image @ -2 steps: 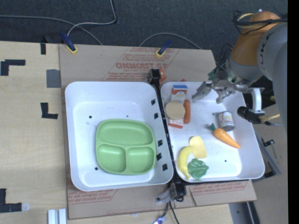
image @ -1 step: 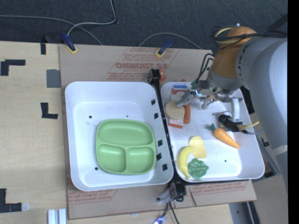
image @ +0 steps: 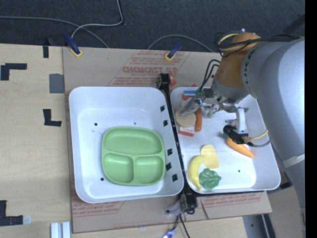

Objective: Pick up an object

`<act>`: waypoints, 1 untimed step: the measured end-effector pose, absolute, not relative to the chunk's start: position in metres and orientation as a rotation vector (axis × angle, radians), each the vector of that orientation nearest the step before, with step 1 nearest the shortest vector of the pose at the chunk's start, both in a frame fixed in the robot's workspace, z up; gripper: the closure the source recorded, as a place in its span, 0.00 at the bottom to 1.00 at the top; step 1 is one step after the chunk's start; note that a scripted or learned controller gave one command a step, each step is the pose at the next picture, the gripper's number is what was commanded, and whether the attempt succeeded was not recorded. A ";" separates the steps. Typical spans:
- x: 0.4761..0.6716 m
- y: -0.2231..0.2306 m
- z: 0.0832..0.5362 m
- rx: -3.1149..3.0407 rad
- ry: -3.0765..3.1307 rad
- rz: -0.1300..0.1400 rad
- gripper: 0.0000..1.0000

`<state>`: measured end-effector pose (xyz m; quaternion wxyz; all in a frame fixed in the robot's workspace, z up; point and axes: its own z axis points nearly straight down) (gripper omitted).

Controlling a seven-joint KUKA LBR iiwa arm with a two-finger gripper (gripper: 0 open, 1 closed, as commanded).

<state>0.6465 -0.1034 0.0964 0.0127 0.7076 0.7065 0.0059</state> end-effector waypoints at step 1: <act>0.648 -0.103 0.108 2.200 2.203 0.021 1.00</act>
